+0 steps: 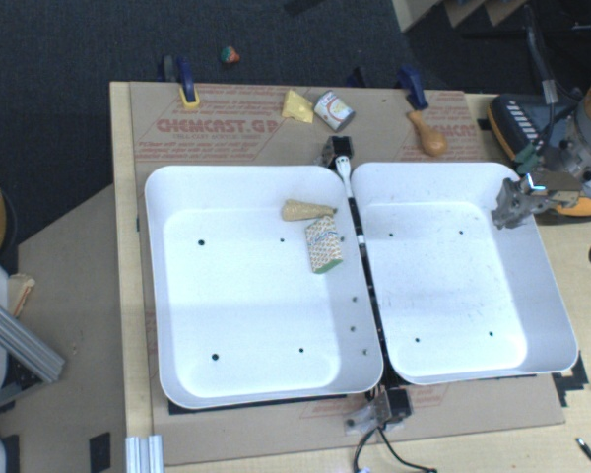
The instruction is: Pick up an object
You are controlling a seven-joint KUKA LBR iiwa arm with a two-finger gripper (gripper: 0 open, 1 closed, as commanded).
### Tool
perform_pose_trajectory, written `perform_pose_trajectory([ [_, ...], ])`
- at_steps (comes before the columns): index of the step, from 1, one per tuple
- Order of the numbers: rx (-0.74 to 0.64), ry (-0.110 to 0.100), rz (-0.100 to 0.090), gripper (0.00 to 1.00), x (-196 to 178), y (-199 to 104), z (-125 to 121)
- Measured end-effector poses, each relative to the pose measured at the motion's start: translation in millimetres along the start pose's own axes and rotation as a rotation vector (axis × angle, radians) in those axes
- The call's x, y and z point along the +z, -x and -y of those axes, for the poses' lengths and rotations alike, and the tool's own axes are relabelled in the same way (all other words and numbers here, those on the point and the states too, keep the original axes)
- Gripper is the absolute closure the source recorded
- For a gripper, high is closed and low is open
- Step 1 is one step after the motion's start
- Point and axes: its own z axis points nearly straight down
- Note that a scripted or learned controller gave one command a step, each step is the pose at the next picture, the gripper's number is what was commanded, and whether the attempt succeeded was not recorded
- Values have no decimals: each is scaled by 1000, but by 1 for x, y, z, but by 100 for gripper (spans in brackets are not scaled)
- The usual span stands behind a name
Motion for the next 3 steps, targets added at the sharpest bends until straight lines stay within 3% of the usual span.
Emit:
perform_pose_trajectory([
  [1, -13, 5, -2, 100, 63, -82, 12],
  [2, -12, 34, 1, 100, -91, -107, 31],
  [3, -10, 0, 1, 100, 53, -154, 28],
])
